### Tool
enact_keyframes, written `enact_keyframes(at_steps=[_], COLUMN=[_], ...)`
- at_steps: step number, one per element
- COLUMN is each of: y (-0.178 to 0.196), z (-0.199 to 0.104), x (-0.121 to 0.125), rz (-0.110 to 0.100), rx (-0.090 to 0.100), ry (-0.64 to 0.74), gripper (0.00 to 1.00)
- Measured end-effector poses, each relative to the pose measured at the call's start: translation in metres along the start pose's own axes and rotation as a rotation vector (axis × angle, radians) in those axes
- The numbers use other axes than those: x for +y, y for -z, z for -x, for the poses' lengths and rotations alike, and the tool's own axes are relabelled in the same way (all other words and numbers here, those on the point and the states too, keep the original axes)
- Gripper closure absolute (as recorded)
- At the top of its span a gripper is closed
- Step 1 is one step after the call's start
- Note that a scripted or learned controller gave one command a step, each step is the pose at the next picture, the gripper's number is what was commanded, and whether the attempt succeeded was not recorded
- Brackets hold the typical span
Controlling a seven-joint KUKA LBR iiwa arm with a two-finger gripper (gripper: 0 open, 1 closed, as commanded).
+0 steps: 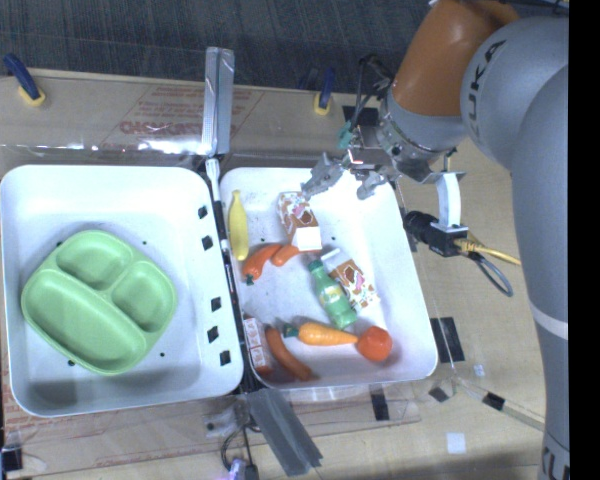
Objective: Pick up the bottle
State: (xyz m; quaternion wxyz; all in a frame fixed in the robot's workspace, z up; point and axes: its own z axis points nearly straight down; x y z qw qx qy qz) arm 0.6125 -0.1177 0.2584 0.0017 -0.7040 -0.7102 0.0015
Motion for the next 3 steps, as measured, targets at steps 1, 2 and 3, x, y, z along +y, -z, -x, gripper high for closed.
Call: enact_keyframes(at_steps=[1,2,3], y=[-0.006,-0.086,-0.152], z=[-0.009,0.037,0.031], x=[-0.007,-0.065,-0.069], rz=[-0.003,0.0,0.032], rx=[0.0,0.0,-0.013], ry=[-0.138,-0.047,-0.022], gripper=[0.0,0.0,0.0])
